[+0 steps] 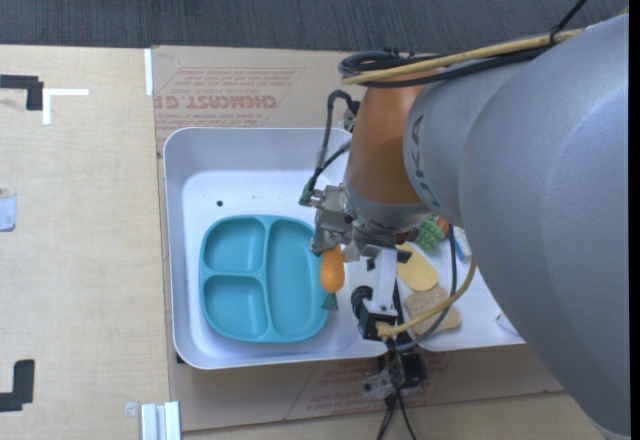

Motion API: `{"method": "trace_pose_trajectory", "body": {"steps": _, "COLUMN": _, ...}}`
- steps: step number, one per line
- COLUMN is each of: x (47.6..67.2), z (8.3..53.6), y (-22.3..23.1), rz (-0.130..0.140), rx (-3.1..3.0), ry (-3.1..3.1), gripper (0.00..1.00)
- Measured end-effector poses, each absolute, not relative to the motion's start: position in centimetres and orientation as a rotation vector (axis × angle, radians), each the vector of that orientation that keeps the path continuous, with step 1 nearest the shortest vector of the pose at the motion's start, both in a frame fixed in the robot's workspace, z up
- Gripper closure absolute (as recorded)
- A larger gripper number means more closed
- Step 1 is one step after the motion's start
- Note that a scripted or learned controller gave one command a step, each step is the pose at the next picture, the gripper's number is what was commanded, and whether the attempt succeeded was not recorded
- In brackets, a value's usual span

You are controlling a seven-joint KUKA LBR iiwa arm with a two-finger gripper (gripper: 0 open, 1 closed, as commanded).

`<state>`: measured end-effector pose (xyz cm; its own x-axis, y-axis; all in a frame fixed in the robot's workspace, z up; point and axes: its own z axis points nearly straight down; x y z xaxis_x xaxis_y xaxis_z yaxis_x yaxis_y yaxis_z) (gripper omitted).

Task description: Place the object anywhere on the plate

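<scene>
Hanging at the right rim of the smooth teal three-compartment plate (262, 278), a small glossy orange object (331, 274) sits just beneath the gripper (336, 250); you cannot tell whether the fingers are clenched on it. You see mirrored red print on the cardboard (225, 93) under the white bin (185, 228). Right of the object, pale yellow (418, 273), tan (430, 308) and green (432, 232) pieces crowd under the arm.

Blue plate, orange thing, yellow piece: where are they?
Blue plate (240, 280), camera view, left side compartments.
Orange thing (331, 274), camera view, its middle, at the plate's right edge.
Yellow piece (418, 273), camera view, its top face.
</scene>
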<state>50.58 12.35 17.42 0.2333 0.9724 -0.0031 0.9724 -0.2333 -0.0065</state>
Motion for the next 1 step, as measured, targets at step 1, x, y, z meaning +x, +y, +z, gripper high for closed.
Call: {"method": "trace_pose_trajectory", "body": {"steps": 1, "x": 50.59, "z": 17.44, "y": 12.33, "rz": 0.01, "rx": -2.465, "ry": -1.944, "gripper": 0.0}}
